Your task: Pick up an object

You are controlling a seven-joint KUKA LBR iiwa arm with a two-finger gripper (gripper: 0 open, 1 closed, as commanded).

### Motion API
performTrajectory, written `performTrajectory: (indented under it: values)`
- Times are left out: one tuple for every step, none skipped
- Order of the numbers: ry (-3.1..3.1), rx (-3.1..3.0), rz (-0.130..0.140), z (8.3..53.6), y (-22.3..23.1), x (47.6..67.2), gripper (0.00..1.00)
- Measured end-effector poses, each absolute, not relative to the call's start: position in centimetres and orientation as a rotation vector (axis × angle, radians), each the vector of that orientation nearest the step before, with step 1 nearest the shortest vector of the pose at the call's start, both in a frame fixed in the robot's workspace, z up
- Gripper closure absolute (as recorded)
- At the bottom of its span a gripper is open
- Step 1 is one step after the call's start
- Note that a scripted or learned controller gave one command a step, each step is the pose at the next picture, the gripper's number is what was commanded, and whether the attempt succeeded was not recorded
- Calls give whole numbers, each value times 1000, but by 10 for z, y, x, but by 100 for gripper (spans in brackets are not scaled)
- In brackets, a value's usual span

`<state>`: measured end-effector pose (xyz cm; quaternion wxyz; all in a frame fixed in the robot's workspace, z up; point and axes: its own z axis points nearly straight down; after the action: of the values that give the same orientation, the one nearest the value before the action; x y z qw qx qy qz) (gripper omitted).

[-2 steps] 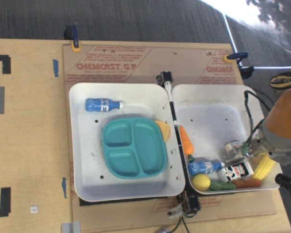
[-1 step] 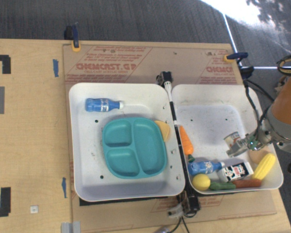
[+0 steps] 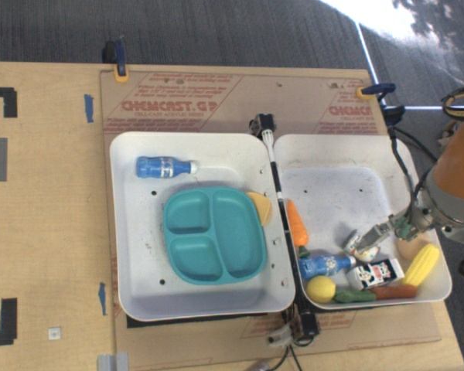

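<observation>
We see gripper (image 3: 365,242) low in right bin (image 3: 332,184), lower right of frame, above toys. Can't tell its grip. Nothing lifted yet.

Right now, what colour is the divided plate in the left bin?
Teal, all over: the divided plate, seen clearly in the camera view.

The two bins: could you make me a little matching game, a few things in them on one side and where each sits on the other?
Things:
1. Teal tray
2. Carrot
3. Corn
4. Lemon

Places:
A. Right bin, near right corner
B. Left bin, middle
C. Right bin, near left corner
D. Right bin, along its left wall

Pairs: 1-B, 2-D, 3-A, 4-C
</observation>
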<state>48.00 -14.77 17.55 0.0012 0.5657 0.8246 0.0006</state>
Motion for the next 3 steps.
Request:
performTrajectory:
  values:
    - [2556, 1817, 4, 87, -121, 514, 0]
    - [2547, 1815, 7, 98, -122, 516, 100]
    - [2397, 2029, 1, 199, -77, 480, 100]
